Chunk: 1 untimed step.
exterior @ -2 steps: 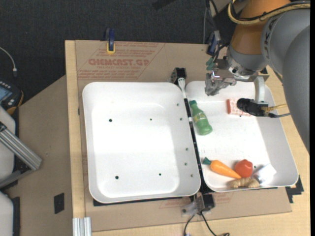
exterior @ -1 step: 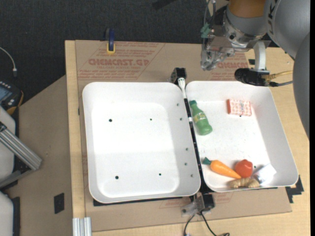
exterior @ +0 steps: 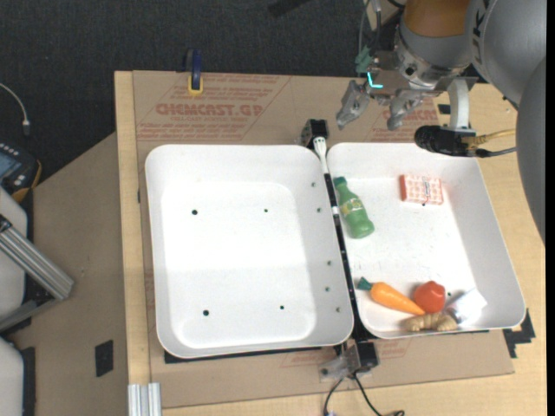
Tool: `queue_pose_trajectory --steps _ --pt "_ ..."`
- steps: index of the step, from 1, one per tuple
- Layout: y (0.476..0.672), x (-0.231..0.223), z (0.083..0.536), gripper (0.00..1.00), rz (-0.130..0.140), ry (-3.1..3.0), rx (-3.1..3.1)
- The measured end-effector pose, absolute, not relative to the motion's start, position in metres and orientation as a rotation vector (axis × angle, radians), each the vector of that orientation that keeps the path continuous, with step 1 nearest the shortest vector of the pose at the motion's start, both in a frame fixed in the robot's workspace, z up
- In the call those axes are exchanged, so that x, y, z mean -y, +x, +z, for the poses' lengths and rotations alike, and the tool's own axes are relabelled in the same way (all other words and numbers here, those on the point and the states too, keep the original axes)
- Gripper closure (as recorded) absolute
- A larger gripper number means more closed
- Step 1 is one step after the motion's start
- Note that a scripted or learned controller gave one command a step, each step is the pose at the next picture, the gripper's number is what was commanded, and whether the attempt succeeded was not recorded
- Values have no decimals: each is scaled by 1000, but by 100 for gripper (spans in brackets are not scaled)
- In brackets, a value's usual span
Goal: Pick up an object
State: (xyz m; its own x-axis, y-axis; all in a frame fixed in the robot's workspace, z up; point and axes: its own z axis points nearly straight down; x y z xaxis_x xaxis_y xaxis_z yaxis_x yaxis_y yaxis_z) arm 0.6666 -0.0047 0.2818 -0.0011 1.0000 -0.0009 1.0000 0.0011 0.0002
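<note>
My gripper (exterior: 376,113) hangs high above the far edge of the right bin (exterior: 486,206), its two grey fingers spread open with nothing between them. Below it in that bin lie a green bottle (exterior: 353,208) against the left wall, a pink-and-white packet (exterior: 421,190) near the far right, and at the near edge an orange carrot (exterior: 392,297), a red tomato-like piece (exterior: 429,296), a tan ginger-like root (exterior: 428,322) and a small white piece (exterior: 468,305).
The left bin (exterior: 173,258) stands beside the right one, joined along a dark middle seam. Both rest on a cardboard sheet (exterior: 234,102) with a blue-and-yellow clamp (exterior: 195,72) at its far edge.
</note>
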Motion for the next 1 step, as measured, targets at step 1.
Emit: queue_pose_trajectory --steps 1 --pt "664 57 184 0 -13 2232 -2220"
